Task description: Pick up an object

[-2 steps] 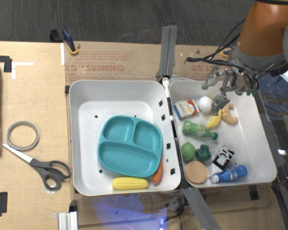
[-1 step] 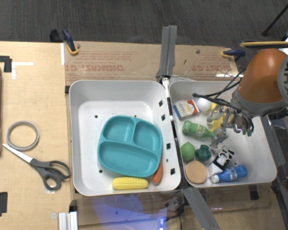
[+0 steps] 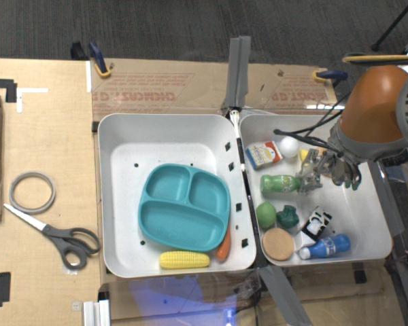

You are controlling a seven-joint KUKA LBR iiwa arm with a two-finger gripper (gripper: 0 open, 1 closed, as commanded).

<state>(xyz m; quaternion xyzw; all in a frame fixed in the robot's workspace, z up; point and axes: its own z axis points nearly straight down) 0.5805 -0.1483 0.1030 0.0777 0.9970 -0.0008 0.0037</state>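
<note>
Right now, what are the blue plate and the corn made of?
The teal divided plate looks like smooth moulded plastic: one even colour with a soft sheen and rounded compartment edges. The corn cob beside it in the left bin seems to be plastic or rubber toy food, its yellow uniform and slightly glossy; I can't tell which.

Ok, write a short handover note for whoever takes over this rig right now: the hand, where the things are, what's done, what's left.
Hand: low in the right bin, at the cap end of the green bottle; nothing visibly held.
Right bin: blue-and-white carton, white ball, lime, dark green toy, tan disc, blue bottle.
Left bin: teal divided plate, corn cob, carrot.
Done: nothing lifted. Left: grasp and lift one object.
</note>
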